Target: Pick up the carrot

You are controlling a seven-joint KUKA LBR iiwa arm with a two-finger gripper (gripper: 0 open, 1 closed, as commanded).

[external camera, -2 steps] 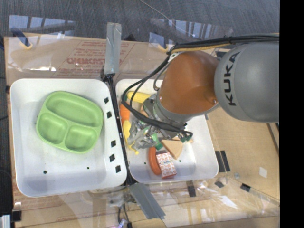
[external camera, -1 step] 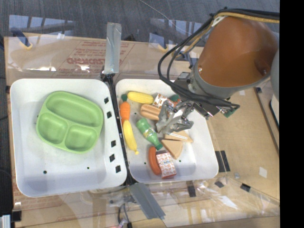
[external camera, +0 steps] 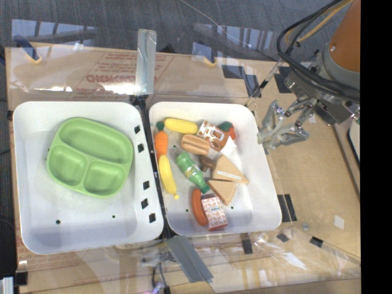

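Carrot [external camera: 160,143] at right bin's left edge, pincer [external camera: 280,129] well apart

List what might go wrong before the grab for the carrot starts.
1. The carrot lies against the right bin's left wall, so a finger may strike the rim.
2. The banana lies just below it, the corn just beside; either could be caught instead.
3. The end effector sits outside the bin's right edge and must cross the crowded toys.

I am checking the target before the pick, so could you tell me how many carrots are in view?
1. The carrot lies at the left edge of the right bin, between the corn and the banana. Another could be hidden under the pile.
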